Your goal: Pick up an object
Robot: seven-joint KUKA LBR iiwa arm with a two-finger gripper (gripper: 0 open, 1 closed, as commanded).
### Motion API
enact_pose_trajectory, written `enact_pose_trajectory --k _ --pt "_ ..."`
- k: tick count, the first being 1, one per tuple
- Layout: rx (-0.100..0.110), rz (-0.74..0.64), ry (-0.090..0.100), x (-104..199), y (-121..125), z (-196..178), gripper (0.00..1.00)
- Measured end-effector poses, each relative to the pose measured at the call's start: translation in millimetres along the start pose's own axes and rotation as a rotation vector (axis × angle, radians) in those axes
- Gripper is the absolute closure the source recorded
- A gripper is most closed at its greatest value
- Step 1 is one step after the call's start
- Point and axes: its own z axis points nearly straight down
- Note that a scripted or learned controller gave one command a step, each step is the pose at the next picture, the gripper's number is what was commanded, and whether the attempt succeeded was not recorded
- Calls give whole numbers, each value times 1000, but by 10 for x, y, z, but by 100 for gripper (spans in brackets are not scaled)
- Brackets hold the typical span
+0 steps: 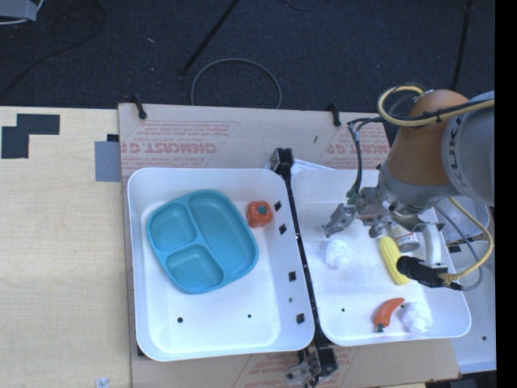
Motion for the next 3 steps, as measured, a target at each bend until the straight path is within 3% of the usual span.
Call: enact_pose_trajectory --k 1,2,3 --pt "0 0 1 -6 -102 495 0" --pt "-2 6 0 -26 -95 369 100" --pt "-11 -1 -1 63 -110 -192 100"
